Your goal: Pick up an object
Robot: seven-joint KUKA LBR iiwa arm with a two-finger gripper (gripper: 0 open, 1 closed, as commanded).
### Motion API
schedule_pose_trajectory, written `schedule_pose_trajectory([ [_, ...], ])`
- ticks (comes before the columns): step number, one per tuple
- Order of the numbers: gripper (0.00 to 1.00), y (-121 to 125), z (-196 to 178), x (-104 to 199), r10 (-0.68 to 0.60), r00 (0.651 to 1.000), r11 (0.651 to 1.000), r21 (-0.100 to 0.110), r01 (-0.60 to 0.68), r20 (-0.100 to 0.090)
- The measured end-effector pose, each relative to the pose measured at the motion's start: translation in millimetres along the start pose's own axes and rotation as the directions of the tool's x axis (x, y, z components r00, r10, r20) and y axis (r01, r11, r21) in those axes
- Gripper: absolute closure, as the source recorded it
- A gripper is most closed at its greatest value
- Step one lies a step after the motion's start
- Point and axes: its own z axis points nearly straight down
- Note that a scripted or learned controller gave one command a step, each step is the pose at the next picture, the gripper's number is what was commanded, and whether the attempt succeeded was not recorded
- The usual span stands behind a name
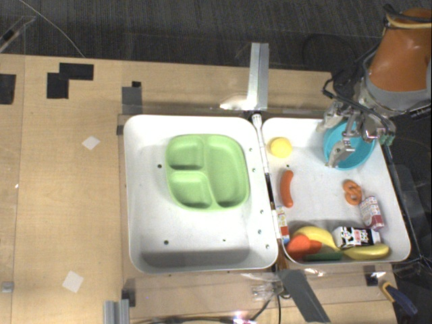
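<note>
My gripper (345,147) hangs over the back right of the right bin (317,201), directly above a blue bowl (361,152) that it partly hides. Whether it touches the bowl I cannot tell. Further left in the bin are a yellow ball (279,146) and a red sausage (287,187). An orange pretzel (352,191) and a small can (371,212) lie right of centre. Along the front wall sit a milk carton (356,236), a banana (368,251) and a heap of yellow, orange and green toy food (309,241).
The left bin (145,201) holds a green divided plate (204,171). A metal post (258,76) stands behind the divider between the bins. The arm's orange band (405,52) rises at the top right. Wooden bench surface (61,194) stretches to the left.
</note>
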Motion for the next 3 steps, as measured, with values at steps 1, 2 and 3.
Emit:
schedule_pose_trajectory([
  [1,0.00,44,103,12,-0.066,0.998,0.998,0.003,0.066,0.005],
  [2,0.00,50,110,66,0.119,0.993,0.993,0.000,-0.119,0.010],
  [3,0.00,-6,78,83,0.270,0.963,0.963,0.001,-0.270,0.001],
])
